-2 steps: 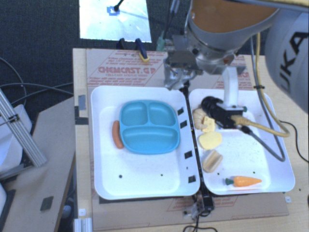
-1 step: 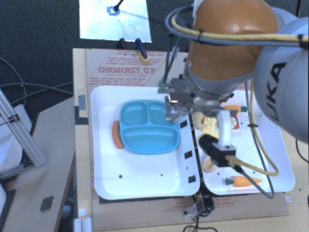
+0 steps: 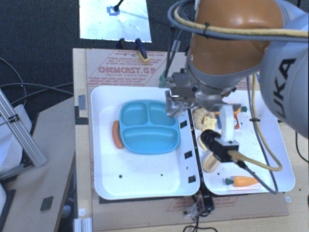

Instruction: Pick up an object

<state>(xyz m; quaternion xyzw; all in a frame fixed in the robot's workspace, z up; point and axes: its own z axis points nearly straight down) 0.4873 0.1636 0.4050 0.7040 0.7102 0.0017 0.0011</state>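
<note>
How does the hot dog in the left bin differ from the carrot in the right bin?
The hot dog is a plain reddish-orange; the carrot is brighter orange with a green end. The hot dog lies lengthwise up the picture beside the blue divided plate, touching its left edge; the carrot lies crosswise near the right bin's front rim, apart from other things. The hot dog is blunt at both ends, while the carrot tapers. Both are small, elongated toy foods lying flat.

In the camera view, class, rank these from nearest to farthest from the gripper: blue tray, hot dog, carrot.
Gripper sits above the divider between the bins.
1. Blue tray, left bin, right beside it.
2. Hot dog, left of the tray.
3. Carrot, right bin's near corner.
</note>
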